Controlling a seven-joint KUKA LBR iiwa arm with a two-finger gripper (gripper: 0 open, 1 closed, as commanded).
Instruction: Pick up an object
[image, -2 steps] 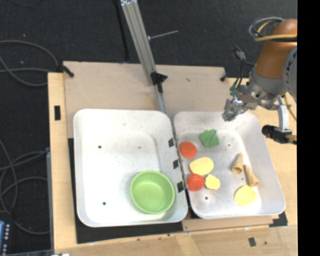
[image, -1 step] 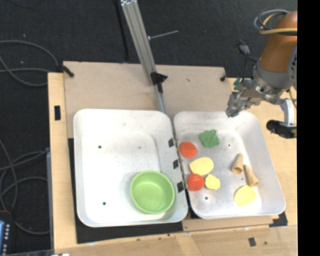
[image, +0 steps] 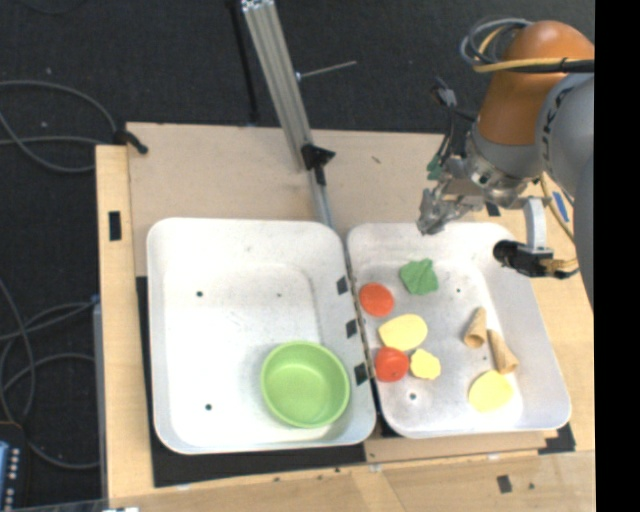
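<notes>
White plastic is catching the light across two shallow bins sitting side by side on a tan bench. Above the right bin (image: 520, 400), the grey arm (image: 520, 110) with its orange band is reaching in from three o'clock, its gripper (image: 432, 222) hanging over that bin's rim at about twelve o'clock — nothing is showing between the fingertips, and whether they are spread or pressed together cannot be told from this slant.

Small objects are lying scattered in the right bin. A green crumpled piece (image: 419, 276) is sitting just below the gripper, toward six o'clock from it and apart from it. An orange disc (image: 376, 299) is resting at the green piece's eight o'clock, near the bin's left wall. A yellow oval (image: 403, 331) is lying near the middle, with a red ball (image: 391, 365) and a small yellow piece (image: 426, 366) side by side beneath it. Two tan cones (image: 488, 340) are lying at three o'clock from the oval, and a yellow disc (image: 490, 391) is sitting at their six o'clock.

A green bowl (image: 305, 384) is standing upright in the left bin (image: 200, 270) — toward its five o'clock corner.
</notes>
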